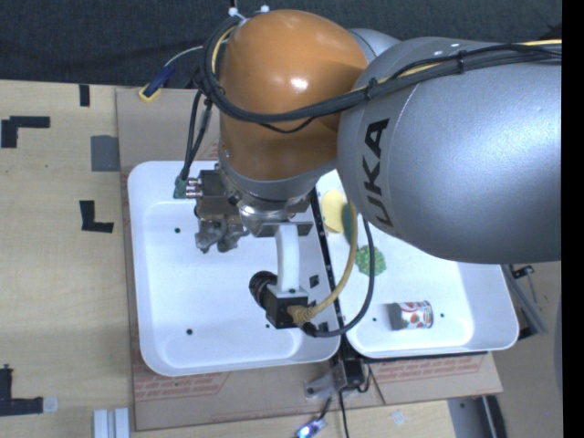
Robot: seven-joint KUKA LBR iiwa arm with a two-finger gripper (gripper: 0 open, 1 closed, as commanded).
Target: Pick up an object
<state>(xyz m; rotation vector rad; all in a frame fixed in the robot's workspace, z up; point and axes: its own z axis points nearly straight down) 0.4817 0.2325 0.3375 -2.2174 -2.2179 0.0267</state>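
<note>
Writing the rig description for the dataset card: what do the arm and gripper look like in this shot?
The arm has a smooth silver-grey casing with black KUKA lettering, then a glossy, rounded orange band above the wrist. Thin black cables loop over that band. The gripper is small, dark grey metal.

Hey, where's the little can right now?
In the camera view, the can lies in the right-hand bin, near its front edge, just right of and nearer the camera than the green thing.
</note>
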